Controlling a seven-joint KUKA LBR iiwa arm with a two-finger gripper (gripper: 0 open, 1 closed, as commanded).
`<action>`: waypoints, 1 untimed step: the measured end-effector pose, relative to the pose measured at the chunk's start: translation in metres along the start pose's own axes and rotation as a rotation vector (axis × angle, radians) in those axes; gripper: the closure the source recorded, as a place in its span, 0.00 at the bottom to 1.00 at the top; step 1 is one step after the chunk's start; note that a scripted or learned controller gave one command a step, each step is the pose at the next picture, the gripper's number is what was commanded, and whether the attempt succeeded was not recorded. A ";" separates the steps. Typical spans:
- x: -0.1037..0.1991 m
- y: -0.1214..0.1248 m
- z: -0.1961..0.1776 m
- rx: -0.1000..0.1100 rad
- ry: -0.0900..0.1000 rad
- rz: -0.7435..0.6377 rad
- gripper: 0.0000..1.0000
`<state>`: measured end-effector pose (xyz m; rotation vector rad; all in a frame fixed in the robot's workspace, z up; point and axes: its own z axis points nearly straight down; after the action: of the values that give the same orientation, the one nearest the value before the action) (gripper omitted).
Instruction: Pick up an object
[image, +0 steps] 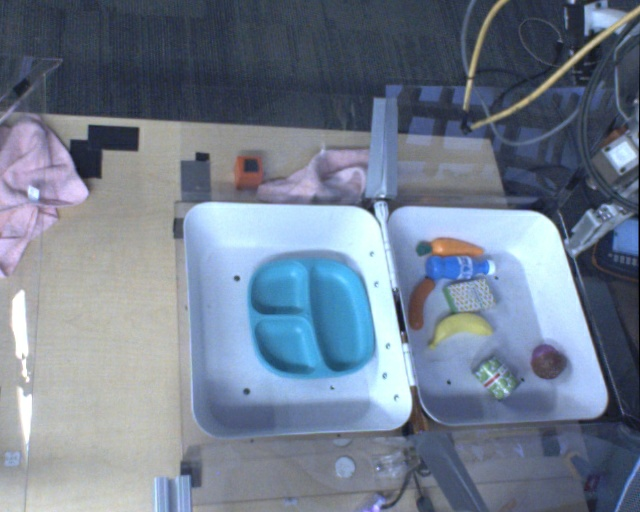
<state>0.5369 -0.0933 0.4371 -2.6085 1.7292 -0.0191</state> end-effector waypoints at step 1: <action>0.007 -0.075 0.025 -0.001 -0.003 -0.702 1.00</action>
<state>0.6093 -0.0709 0.4132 -3.0480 0.7280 -0.0189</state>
